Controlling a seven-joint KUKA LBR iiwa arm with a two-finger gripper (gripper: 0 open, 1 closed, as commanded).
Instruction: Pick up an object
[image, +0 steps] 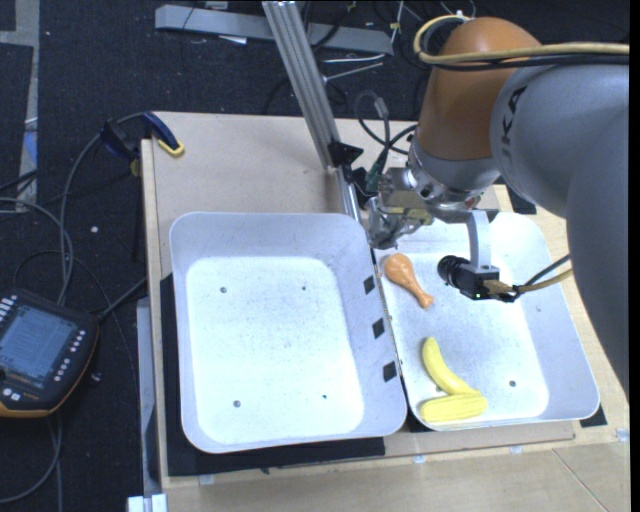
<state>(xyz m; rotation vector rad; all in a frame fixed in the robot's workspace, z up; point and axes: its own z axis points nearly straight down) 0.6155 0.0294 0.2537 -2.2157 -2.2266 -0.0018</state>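
camera view looks down on a tan surface (250, 160) carrying two shallow white bins side by side. the left bin (200, 260) and the right bin (560, 360) meet along a seam marked with small black tabs.

the grey arm with its orange band (470, 70) reaches in from the right and comes down over the far left corner of the right bin. the gripper (385, 230) hangs just above that corner, close to the seam between the bins. whether it is open or closed cannot be told from this angle, and nothing can be seen held in it.

three things lie in the right bin. an orange drumstick-shaped toy (408, 275) rests near and just right of the gripper, apart from it. a yellow banana (440, 367) lies nearer the front, and a yellow corn cob (452, 407) sits against the front wall, touching the banana's near end.

a handheld control pendant (35, 350) lies on the dark floor to the left of the surface.
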